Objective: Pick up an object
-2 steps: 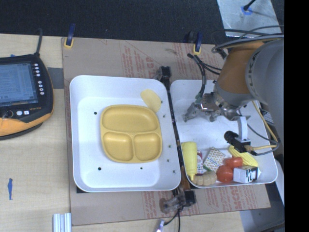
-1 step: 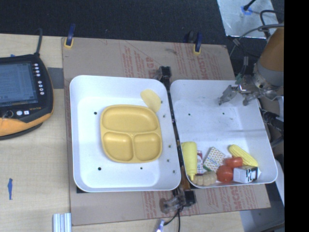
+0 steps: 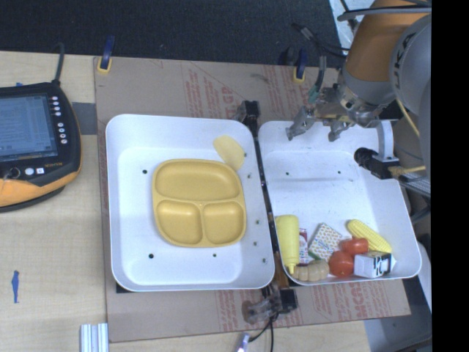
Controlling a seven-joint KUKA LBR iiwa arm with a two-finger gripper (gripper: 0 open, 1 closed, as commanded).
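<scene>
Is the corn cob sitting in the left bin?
No, the corn cob lies in the right bin, among other toy food.

We are looking down at a slant from one fixed camera above the bench, taking in both shallow white plastic bins side by side.

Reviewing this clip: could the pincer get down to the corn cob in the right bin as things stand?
Probably yes. The corn cob lies on top at the pile's edge with nothing over it, and the pincer hangs above the far end of the same right bin, bare floor between them.
</scene>
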